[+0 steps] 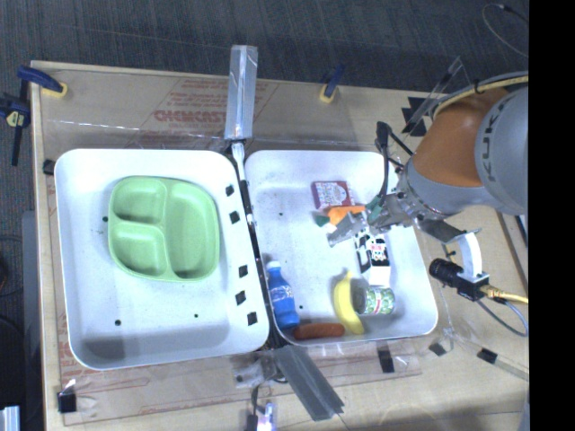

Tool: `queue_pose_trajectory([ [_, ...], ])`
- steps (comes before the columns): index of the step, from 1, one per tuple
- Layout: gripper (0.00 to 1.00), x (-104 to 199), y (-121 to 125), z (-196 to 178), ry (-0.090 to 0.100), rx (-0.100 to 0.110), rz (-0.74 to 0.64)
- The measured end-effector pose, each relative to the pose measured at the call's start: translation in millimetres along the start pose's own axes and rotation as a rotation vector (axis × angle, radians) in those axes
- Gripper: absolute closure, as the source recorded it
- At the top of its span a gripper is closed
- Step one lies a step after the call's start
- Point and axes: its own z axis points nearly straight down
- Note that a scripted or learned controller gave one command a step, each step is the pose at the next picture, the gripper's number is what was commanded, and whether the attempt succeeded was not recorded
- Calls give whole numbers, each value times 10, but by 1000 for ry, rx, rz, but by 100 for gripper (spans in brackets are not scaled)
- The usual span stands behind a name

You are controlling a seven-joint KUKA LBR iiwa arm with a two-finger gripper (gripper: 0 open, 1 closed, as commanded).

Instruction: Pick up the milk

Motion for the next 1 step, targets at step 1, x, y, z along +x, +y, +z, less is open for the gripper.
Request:
queue_pose_trajectory([
  [1,0,20,-94,-428,-1,-1,-69],
])
